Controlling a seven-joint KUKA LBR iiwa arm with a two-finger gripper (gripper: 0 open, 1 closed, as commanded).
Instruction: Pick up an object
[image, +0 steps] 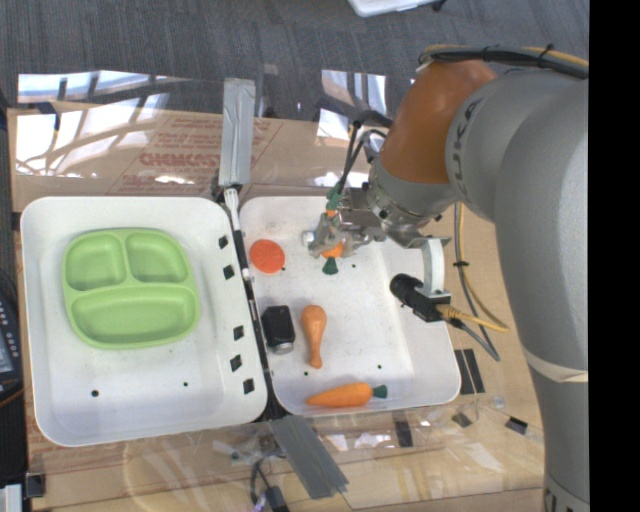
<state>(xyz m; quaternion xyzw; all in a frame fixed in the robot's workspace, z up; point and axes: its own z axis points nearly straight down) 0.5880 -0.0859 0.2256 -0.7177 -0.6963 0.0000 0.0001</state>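
My jaws (328, 240) hover in the right bin's (430, 370) far part, closed on a small orange carrot-like toy (333, 252) with a green tip. This looks like the lifting step; next I'd raise it straight up without loosening.

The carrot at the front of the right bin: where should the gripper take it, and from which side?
Probably grip the carrot across its thick orange middle, coming straight down. It lies flat and lengthwise along the bin's front wall, green top to the right, so the fingers should close front-to-back across it; the wall nearby leaves little room.
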